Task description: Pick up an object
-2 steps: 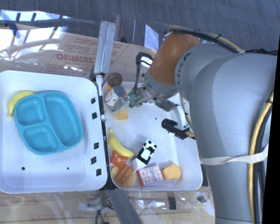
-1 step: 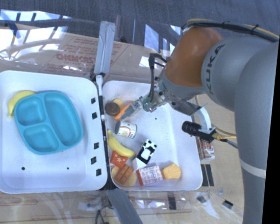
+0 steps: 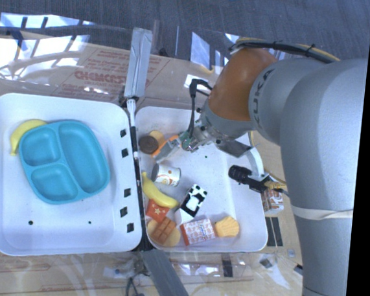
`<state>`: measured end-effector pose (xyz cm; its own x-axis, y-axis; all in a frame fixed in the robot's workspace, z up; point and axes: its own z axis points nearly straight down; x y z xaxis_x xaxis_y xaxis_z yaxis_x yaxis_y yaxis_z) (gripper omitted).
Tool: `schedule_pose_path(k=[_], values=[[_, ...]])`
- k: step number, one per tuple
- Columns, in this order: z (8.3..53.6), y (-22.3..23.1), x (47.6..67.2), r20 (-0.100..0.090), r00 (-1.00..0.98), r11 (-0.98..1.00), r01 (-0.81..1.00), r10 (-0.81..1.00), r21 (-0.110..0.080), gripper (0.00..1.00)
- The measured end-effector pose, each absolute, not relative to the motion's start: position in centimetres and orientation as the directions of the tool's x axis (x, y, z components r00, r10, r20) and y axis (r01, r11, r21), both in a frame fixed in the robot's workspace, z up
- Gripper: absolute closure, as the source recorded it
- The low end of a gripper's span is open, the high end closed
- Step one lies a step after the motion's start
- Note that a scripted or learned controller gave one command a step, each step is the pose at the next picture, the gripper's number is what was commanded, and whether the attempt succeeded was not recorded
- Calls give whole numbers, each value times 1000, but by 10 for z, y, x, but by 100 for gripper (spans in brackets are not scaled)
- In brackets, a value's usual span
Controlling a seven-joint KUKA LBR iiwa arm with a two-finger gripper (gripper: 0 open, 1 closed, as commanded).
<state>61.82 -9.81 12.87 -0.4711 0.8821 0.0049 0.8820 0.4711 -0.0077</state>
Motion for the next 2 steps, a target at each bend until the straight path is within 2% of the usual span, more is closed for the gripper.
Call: schedule_pose_path(k=[1,2], values=[[93,-107,636,0,-510,510,860,860,-1,0],[91,-115,571,3,-355,355,935,935,-3,0]])
